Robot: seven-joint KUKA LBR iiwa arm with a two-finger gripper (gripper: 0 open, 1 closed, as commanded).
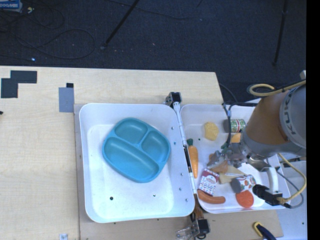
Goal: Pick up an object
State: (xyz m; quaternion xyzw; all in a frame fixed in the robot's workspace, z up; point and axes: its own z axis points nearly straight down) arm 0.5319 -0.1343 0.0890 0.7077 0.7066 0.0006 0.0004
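A: Objects for picking sit in the right bin point(200, 115). We count a yellow lump point(211, 130) near the far wall, a carrot point(193, 160) along the left wall, a red and white packet point(207, 183) below it, and a sausage point(211, 199) by the near rim.

B: We also log a red round piece point(244, 198) at the near right, a small can with a green label point(237, 125) at the far side under the arm point(272, 121), and a tan flat piece point(223, 168) mid-bin.

A: Gripper point(226, 156) is low over the bin middle, just beside the tan piece. We can't tell how its jaws stand, too dark and cluttered there. We see nothing clearly held.

B: Agreed. Arm comes in from the right, orange band over the bin's right half, covering part of it.

A: Left bin point(92, 115) holds a blue divided plate point(135, 149), three compartments, lying flat, tilted diagonally in the bin. We mark it as well apart from the gripper.

B: The two bins touch along the middle, with a clamp point(173, 98) at the far end of the seam and another clamp point(199, 227) at the near end.

A: Both bins rest on a light wood bench point(40, 159). Dark floor point(150, 29) behind, with cables.

B: Yellow cable point(260, 88) loops near the arm at right.
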